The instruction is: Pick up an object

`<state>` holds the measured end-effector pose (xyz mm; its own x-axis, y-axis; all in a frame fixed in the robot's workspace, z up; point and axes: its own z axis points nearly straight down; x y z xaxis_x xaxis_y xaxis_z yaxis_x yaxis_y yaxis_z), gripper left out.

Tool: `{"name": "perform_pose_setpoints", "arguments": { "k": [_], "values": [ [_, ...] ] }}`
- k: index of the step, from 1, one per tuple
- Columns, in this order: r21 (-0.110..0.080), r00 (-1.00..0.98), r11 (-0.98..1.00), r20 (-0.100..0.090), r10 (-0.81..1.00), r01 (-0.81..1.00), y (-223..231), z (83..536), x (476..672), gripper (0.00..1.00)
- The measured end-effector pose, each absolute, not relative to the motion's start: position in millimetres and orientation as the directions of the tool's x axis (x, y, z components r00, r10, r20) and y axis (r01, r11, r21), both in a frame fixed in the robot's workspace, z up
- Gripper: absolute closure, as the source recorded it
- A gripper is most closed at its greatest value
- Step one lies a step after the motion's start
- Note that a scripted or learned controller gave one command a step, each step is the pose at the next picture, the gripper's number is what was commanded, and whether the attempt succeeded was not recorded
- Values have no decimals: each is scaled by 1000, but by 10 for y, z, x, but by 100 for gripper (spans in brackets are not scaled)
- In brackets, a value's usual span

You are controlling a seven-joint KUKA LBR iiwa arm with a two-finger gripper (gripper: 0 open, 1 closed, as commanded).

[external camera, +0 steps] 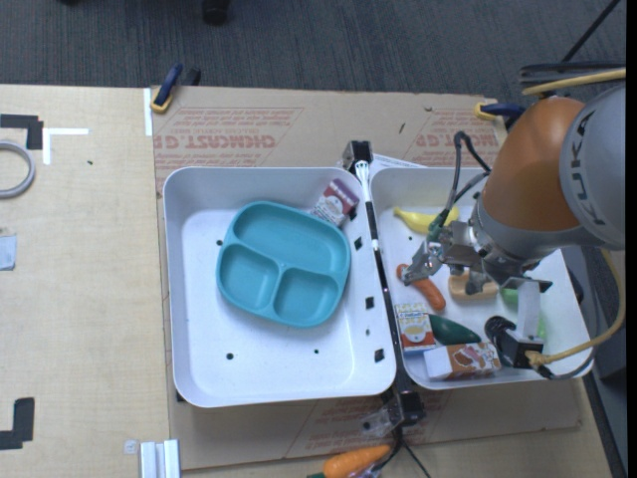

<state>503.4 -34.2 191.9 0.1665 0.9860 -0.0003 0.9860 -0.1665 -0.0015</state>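
Observation:
My gripper point(422, 262) hangs low in the right bin point(403, 189), at its left-middle. Just below it lies a small red-orange sausage-shaped toy point(430, 294), touching or nearly touching the tip. A yellow banana point(418, 218) lies just above the gripper. A tan bread-like piece point(468, 287) sits to its right, partly under the wrist. Nearer the front are a small printed carton point(413, 327), a dark green vegetable point(456, 331) and a flat orange-brown box point(468, 361). The arm's grey and orange body hides the bin's right middle.
The left bin point(174, 297) holds a teal divided plate point(284, 264) and a small wrapped packet point(333, 204) in its far right corner. The wall between the bins runs just left of the gripper. An orange item point(358, 458) lies on the cardboard in front of the bins.

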Motion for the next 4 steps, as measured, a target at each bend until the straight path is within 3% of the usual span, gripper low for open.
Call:
{"name": "perform_pose_setpoints", "arguments": {
  "k": [4],
  "values": [
    [-1, 166, -166, 0, 986, 986, -342, 1919, 5034, 0]
  ]
}}
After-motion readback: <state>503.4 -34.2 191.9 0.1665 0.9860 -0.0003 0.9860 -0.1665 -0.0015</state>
